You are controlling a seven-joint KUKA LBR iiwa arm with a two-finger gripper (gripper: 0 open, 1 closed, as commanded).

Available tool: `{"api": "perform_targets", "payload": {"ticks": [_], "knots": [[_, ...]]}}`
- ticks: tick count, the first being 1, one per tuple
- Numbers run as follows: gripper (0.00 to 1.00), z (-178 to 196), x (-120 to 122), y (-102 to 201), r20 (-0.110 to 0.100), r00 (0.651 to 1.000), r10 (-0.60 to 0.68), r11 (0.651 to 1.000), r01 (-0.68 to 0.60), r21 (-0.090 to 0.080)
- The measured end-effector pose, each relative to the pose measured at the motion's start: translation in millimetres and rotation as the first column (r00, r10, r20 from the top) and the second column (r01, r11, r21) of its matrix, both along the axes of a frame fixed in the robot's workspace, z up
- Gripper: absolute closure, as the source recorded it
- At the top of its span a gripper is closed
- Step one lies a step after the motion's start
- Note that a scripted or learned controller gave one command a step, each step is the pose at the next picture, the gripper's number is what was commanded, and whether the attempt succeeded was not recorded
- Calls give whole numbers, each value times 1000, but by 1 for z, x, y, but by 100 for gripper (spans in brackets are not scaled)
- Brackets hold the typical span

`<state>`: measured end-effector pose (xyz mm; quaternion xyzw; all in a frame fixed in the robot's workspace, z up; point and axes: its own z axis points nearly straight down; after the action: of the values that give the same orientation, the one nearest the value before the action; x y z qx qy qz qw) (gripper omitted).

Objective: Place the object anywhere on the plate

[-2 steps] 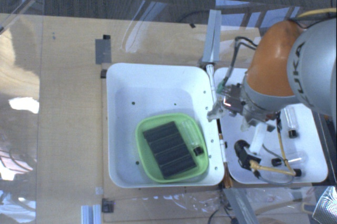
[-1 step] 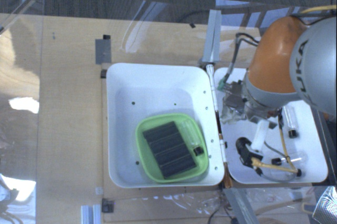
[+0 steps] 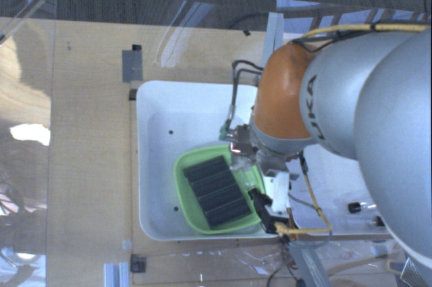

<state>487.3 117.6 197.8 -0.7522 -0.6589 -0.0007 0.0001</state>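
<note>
a black ridged block [image 3: 217, 191] is lying on a green square plate [image 3: 183, 176] in a white bin [image 3: 155, 144]. the gripper [image 3: 253, 163] is hanging beside it, its grip impossible to tell.

desk [image 3: 88, 144]: pale wood, spreading left of the end effector [image 3: 246, 156]
left bin [image 3: 162, 137]: white, shallow, on the desk, beneath and left of the end effector
right bin [image 3: 334, 201]: white, on the desk, right of the end effector
</note>
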Motion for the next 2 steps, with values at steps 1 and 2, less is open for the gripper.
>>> {"api": "perform_targets", "payload": {"ticks": [1, 2], "knots": [[0, 0, 0, 0, 0, 1000, -1, 1000, 1, 0], [0, 33, 22, -49, 5, 999, 34, 999, -34, 0]]}}
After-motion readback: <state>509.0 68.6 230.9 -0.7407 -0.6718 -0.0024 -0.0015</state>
